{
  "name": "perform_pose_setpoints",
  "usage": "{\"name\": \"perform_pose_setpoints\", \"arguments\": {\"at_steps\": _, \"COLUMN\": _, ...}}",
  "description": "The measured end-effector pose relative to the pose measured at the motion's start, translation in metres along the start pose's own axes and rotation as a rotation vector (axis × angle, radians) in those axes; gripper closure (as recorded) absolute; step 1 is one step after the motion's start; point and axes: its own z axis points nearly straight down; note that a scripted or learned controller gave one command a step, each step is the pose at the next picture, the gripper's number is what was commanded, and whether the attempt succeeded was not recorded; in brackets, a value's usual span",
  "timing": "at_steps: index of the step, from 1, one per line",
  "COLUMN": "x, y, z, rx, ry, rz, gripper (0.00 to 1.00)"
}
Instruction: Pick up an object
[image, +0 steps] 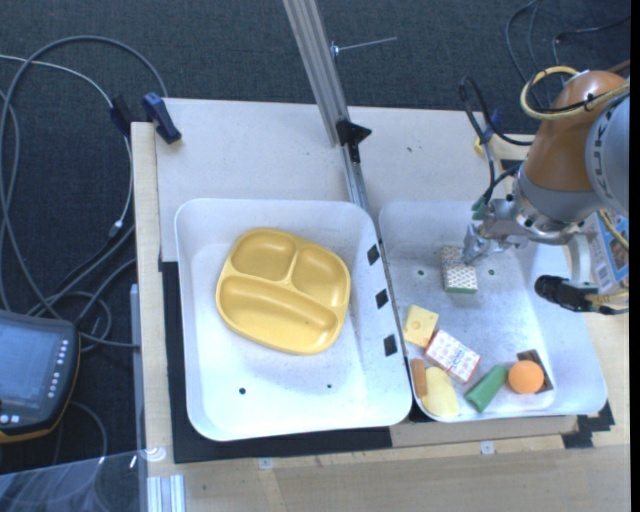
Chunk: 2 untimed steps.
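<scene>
One end effector hangs just above a checkered block, its opening too blurred to tell.

No readable text or labels anywhere.

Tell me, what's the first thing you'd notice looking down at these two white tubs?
The big yellow divided plate jumps out first, sitting alone in the left bin. Next comes the robot arm's orange band at the upper right, with its gripper down over a small checkered block in the right bin. A bright orange ball sits among small toys at that bin's near edge.
</scene>
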Motion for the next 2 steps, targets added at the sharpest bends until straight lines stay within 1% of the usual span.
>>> {"name": "perform_pose_setpoints", "arguments": {"at_steps": 1, "x": -0.006, "y": -0.007, "z": -0.054, "rx": -0.005, "ry": -0.003, "rz": 0.001, "gripper": 1.00}}
{"name": "perform_pose_setpoints", "arguments": {"at_steps": 2, "x": -0.003, "y": -0.009, "z": -0.100, "rx": -0.006, "ry": -0.003, "rz": -0.001, "gripper": 1.00}}
